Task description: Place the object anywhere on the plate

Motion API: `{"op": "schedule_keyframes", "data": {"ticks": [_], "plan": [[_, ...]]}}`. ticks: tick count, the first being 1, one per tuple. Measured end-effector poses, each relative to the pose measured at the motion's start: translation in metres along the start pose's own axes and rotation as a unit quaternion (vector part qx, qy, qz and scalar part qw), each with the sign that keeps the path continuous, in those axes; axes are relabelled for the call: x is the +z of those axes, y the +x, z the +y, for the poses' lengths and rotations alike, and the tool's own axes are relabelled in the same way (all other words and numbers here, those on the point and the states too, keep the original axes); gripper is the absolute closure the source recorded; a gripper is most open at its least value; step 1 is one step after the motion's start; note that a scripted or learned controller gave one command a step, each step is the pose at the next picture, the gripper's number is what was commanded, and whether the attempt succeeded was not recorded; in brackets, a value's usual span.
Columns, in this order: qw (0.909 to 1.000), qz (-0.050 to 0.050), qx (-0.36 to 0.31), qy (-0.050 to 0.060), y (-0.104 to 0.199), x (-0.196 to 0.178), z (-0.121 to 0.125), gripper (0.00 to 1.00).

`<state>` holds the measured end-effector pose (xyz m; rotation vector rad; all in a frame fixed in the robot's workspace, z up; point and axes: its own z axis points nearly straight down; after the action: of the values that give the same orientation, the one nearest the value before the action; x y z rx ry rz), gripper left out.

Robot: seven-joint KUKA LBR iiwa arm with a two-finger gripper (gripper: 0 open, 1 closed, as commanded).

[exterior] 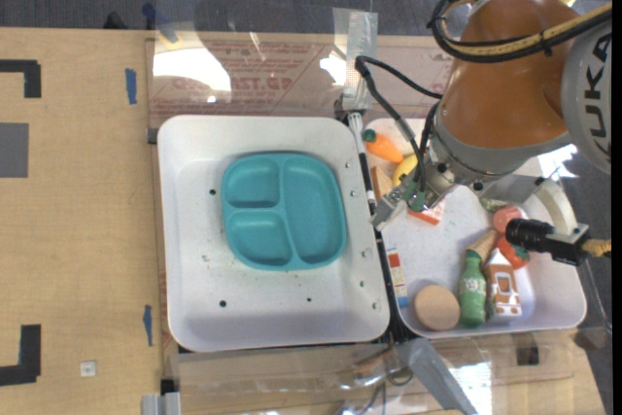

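Observation:
A teal plate [285, 209] with three compartments lies in the left white bin [185, 287]. Nothing rests on the plate. My gripper [416, 196] hangs low over the left part of the right bin [564, 306], just right of the wall between the bins. The arm's orange band [505, 73] covers much of that bin's far half. Under the gripper lie a yellow piece [405, 169] and a small red and white piece [426, 215]. An orange carrot [386, 148] lies at the bin's far left corner.
Near the front of the right bin sit a tan round object [436, 306], a green bottle [472, 287], a small white and orange carton [502, 292] and a red-orange item [509, 226]. A black cable [389, 78] loops off the wrist.

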<state>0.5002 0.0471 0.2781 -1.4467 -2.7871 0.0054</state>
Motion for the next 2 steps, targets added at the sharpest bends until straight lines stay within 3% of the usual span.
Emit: {"op": "schedule_keyframes", "data": {"ticks": [1, 2], "plan": [[0.9911, -0.001, -0.133, -0.003, -0.015, 0.023, 0.067, 1.00], [0.9849, 0.001, -0.173, 0.000, -0.027, 0.096, 0.001, 1.00]]}}
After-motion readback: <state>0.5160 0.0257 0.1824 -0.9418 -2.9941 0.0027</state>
